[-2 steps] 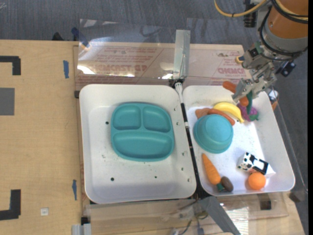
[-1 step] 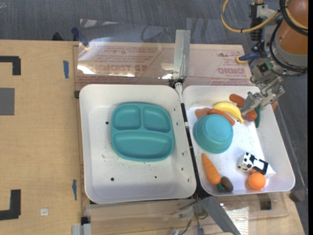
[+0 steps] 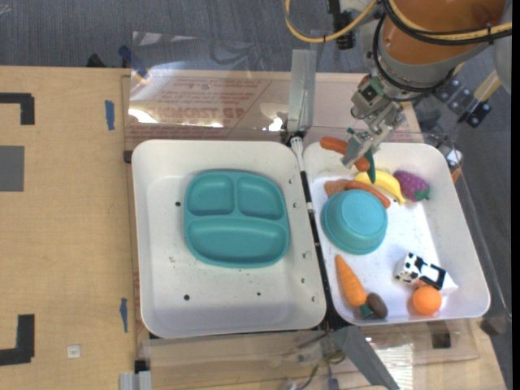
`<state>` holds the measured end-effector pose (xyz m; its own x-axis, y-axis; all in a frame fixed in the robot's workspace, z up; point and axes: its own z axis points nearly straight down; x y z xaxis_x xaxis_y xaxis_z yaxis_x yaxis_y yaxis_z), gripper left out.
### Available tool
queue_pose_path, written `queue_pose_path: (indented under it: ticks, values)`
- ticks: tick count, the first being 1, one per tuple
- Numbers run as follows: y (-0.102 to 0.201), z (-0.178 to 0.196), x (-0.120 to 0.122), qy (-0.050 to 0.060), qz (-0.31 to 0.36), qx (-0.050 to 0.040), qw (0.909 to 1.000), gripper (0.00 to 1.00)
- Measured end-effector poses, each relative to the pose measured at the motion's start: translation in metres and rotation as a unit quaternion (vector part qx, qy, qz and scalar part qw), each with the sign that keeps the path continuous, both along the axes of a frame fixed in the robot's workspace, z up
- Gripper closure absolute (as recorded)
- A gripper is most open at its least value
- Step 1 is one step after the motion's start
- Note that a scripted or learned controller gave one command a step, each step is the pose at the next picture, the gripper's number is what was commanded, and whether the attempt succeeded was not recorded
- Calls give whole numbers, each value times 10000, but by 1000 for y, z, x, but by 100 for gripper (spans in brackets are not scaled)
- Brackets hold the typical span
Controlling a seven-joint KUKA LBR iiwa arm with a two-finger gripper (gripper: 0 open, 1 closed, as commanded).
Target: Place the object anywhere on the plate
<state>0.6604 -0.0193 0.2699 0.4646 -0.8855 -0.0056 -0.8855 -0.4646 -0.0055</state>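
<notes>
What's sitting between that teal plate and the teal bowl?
In the camera view, just the rims of the two white bins where they meet lie between the plate and the bowl; no toy sits in that stretch.

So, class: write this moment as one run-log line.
gripper: over right bin, above toys | teal plate: left bin, bare | placement: not done

Grey carpeted floor (image 3: 162, 6) beyond the bench. Pale wooden benchtop (image 3: 57, 218) at left, black corner markings, blue tape strips. Even, bright light.
</notes>
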Motion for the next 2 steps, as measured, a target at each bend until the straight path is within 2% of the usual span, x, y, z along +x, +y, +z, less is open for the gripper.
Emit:
queue_pose_path:
  ticks: [1,2]
  values:
    - [55,-46,-25,27,-2302,-10,9731,100]
    - [78,-85,-35,25,-2876,-12,9577,100]
